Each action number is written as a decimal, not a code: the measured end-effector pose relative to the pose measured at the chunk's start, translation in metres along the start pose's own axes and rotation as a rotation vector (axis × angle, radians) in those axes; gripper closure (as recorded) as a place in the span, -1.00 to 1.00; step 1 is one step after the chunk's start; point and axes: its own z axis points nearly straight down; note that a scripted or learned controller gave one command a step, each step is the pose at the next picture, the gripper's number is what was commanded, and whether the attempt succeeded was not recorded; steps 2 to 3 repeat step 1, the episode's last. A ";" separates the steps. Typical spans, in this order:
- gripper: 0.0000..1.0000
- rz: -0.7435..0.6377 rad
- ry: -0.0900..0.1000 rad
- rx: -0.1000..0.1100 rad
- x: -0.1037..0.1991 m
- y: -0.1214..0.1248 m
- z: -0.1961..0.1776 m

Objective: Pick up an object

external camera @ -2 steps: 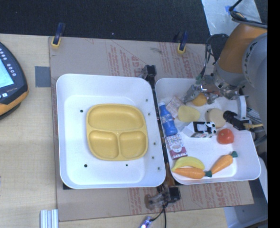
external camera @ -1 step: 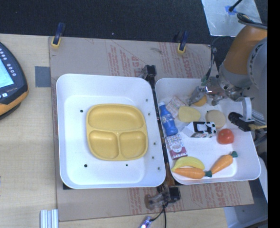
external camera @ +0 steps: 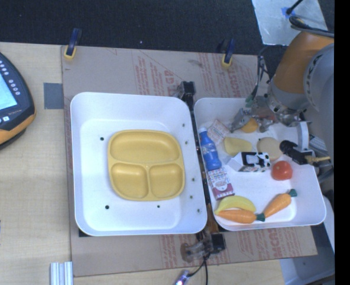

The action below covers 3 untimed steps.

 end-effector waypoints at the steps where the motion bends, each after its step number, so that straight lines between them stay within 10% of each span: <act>1: -1.00 0.001 -0.001 -0.003 -0.023 0.000 0.000; 3: -1.00 0.001 -0.001 -0.003 -0.023 0.000 0.000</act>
